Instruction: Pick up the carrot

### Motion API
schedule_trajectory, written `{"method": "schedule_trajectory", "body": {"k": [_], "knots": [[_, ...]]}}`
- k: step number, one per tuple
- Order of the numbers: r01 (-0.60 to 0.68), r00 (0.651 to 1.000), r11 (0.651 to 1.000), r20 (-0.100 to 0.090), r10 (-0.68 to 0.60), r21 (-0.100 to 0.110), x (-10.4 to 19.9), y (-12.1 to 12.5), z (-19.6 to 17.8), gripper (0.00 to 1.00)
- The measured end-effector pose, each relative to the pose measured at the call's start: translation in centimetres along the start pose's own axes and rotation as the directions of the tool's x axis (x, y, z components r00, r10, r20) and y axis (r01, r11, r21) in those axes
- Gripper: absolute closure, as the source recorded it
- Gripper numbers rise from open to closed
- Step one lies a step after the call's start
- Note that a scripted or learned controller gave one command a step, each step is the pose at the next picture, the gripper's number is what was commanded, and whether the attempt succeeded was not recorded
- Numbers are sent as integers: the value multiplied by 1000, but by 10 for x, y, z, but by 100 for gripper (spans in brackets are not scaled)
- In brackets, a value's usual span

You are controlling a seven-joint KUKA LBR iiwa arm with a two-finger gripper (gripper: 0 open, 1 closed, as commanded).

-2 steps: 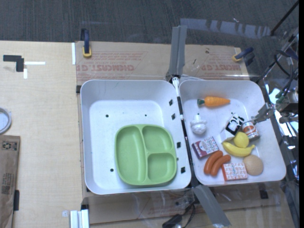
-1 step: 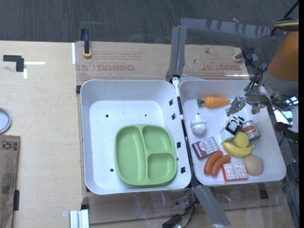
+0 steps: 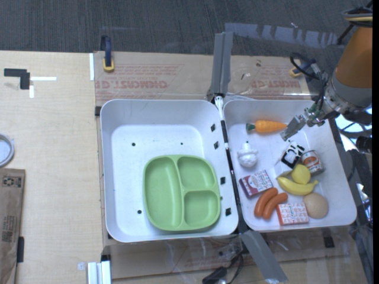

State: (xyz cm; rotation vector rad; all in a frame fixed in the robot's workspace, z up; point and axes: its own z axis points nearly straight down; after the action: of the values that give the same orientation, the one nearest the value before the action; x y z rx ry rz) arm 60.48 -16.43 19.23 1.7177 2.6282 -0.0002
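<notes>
The carrot [image 3: 267, 126], orange with a green top at its left end, lies on its side near the back of the right bin [image 3: 346, 218]. My gripper [image 3: 291, 129] hangs low just to the right of the carrot's tip, close to it, coming down from the orange-banded wrist at the upper right. Nothing shows held in it.
The right bin also holds a white lump [image 3: 247, 155], a red carton [image 3: 256, 182], two sausages [image 3: 269, 202], a banana [image 3: 298, 186], a lemon [image 3: 301, 173], an egg [image 3: 315, 206], a can [image 3: 311, 161] and a small red box [image 3: 292, 213]. A green divided plate [image 3: 148, 188] sits in the left bin [image 3: 112, 158].
</notes>
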Motion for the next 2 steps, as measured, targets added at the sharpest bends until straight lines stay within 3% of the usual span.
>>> {"method": "schedule_trajectory", "body": {"k": [1, 2], "knots": [[243, 970, 970, 2, -243, -2, 1, 48, 97, 0], [272, 962, 962, 0, -272, 0, -20, -29, 23, 0]]}}
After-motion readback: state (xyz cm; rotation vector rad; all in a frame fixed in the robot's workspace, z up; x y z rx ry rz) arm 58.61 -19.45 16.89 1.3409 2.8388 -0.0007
